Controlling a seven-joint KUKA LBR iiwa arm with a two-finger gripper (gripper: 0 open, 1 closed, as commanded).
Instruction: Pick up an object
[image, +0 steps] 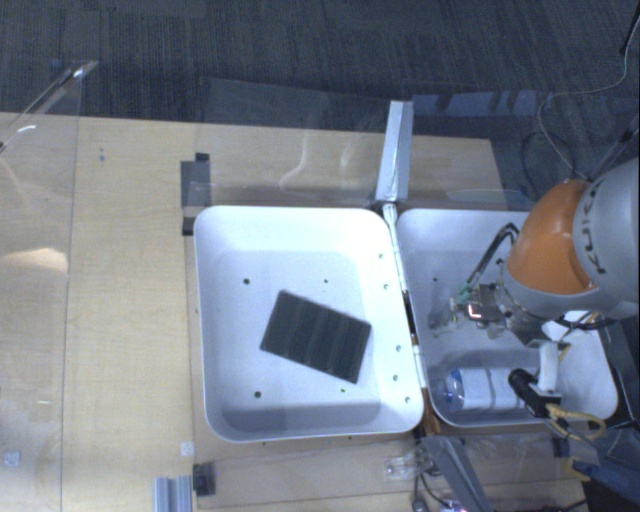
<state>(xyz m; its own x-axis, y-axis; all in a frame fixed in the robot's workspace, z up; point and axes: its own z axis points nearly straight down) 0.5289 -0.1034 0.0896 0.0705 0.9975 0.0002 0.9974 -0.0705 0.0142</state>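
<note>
In the centre of the frame, a dark ribbed rectangular pad (316, 336) is seen lying tilted in the left white bin (225, 240), while a clear plastic bottle (478, 389) is seen on its side at the lower edge of the right white bin (440, 235), just beside the grey gripper (487, 310), whose grip cannot be told.

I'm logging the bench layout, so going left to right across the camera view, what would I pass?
Left bin → dark ribbed rectangular pad lying flat in it → right bin → plastic bottle lying on its side in the right bin → the arm's orange band.
</note>
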